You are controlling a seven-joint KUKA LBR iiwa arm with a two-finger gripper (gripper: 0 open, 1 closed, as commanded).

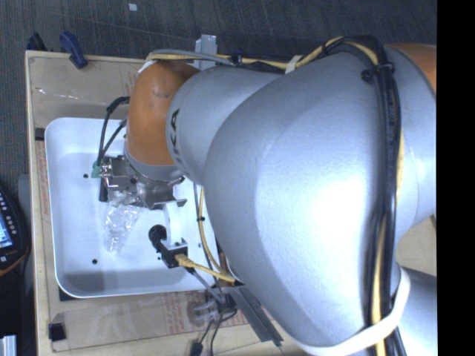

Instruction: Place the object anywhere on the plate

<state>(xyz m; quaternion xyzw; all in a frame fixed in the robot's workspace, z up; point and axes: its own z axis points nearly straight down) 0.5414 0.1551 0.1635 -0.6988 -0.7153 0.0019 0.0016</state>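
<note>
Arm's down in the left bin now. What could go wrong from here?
1. The clear crinkled plastic object lies right under the gripper. It is see-through against the white bin, so a grasp could miss or slip.
2. The arm hides most of the bench, so I can't make out a plate; placement would be hard to check.
3. The yellow cable hangs low over the bin and might snag.

No lettering, label, brand mark or number can be read anywhere in this overhead view. The grey arm (297, 191), its orange band (148, 117), the white bin (74, 199) and the bench (44, 80) all show plain surfaces.
</note>
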